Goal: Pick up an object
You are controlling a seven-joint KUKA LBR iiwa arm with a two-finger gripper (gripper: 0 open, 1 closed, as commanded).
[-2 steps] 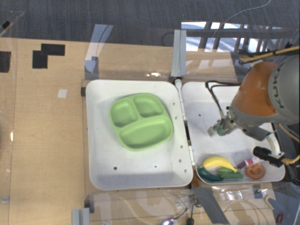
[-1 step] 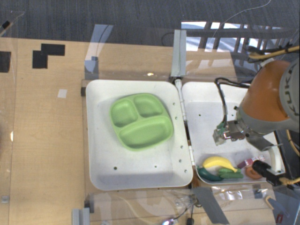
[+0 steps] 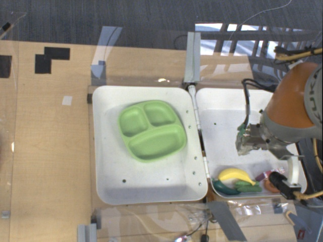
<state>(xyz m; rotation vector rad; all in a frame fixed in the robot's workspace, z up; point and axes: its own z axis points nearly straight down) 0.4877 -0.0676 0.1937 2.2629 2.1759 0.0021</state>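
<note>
Looking nearest first, I see a banana [image 3: 235, 175] and green toys [image 3: 237, 186] crowded into the right bin's [image 3: 222, 115] front edge, likely pushed there. My end effector [image 3: 246, 144] hangs just behind them; I cannot tell its state. Farther left, 1 green divided plate [image 3: 151, 130] sits in the left bin [image 3: 106, 185].

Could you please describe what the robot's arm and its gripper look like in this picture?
The arm is thick and rounded, with a broad orange band above a grey wrist section. A black cable loops along its left side. The gripper is a small, boxy grey metal unit at the wrist's end.
</note>
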